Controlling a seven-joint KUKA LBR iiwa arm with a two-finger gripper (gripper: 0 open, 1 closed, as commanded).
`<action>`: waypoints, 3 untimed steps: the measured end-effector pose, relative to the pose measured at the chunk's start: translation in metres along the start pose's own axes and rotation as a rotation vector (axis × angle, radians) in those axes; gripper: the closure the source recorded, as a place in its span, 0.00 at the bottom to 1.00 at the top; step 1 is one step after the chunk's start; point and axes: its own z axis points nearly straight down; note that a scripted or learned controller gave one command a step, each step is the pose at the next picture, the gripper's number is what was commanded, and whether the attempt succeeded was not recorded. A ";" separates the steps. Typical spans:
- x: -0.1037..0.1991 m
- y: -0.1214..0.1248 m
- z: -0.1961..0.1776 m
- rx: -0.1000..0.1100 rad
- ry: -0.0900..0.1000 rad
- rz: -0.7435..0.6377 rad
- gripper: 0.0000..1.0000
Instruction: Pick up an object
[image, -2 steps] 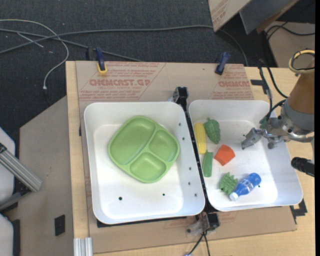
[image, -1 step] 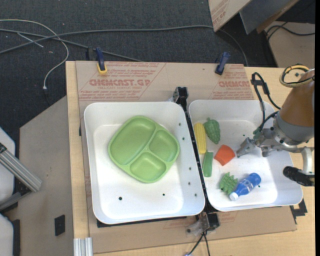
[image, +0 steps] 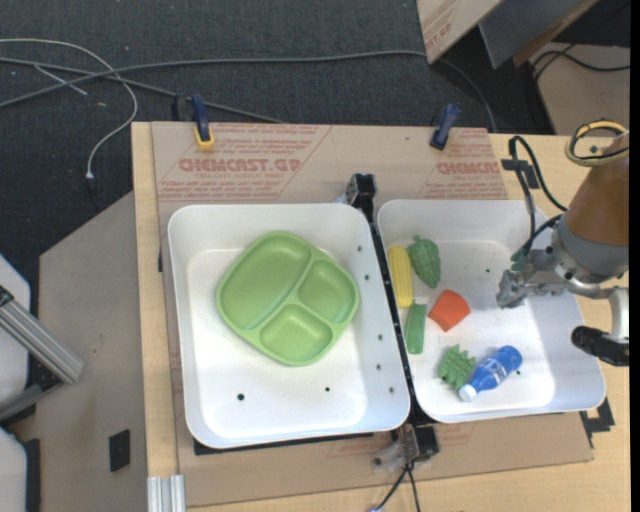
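Reaching in from the right, the grey arm with its orange band hangs its claw (image: 512, 290) low over the right part of the right bin (image: 470, 212), and whether the claw is apart or together cannot be told from this slanting view; nothing can be seen held in it. The objects lie to its left and nearer side, all inside that same bin. A yellow corn cob (image: 400, 276) lies along the bin's left wall, with a dark green bumpy vegetable (image: 425, 260) just beside it on the right. Near the corn's near end lies a slim green pod (image: 415, 328), close to the left wall too. An orange-red block (image: 449, 310) sits between the pod and the claw, apart from the claw. Toward the near edge, a small leafy green piece (image: 456, 366) lies touching or almost touching a blue bottle (image: 492, 370) with a white cap, which lies on its side. The left bin (image: 200, 400) holds a light green divided plate (image: 288, 297) with three compartments, set at a slant. Both bins rest on a cardboard sheet (image: 260, 160) on the table, held at the far edge by two blue clamps (image: 203, 122).
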 end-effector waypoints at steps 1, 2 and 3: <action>0.004 -0.008 -0.053 -0.005 -0.003 -0.001 1.00; 0.003 -0.006 -0.093 -0.005 -0.003 -0.002 1.00; 0.057 0.017 -0.092 -0.002 0.000 -0.008 1.00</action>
